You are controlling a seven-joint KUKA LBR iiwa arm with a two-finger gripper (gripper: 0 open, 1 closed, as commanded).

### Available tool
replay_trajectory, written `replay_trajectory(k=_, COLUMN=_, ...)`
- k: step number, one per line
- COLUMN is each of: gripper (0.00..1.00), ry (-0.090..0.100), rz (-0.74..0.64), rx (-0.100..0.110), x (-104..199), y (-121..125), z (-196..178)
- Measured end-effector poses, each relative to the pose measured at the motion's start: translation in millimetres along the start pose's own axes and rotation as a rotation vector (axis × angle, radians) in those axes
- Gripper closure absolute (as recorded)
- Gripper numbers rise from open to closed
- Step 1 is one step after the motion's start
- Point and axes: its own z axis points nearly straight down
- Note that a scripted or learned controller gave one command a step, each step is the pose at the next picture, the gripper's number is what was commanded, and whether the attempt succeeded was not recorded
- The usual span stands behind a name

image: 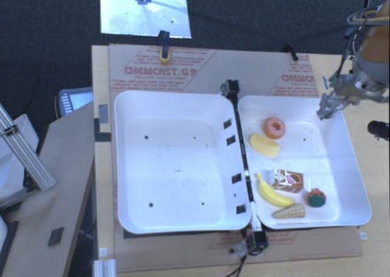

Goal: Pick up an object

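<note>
red "chemcast" lettering prints twice on the board beneath two white bins. the right bin holds six things: one donut, one pale yellow piece, one banana, one small printed carton, one tan wedge, one red and green fruit. the gripper hangs over this bin's far right corner, grip state unclear, with nothing seen in it. the left bin sits alongside.

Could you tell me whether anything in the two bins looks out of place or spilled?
Nothing stands out. The donut, banana, small carton and other toys all lie inside the right bin, none spilled over its rim.
</note>
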Motion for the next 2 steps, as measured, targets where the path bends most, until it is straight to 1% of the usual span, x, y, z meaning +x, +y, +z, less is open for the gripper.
replay_trajectory(k=1, gripper=1.00, ry=0.001, rz=-0.001, rx=0.005, x=-0.1, y=-0.9, z=-6.0)
replay_trajectory(k=2, gripper=1.00, ry=-0.010, rz=0.025, rx=-0.065, x=-1.6, y=18.8, z=116.8)
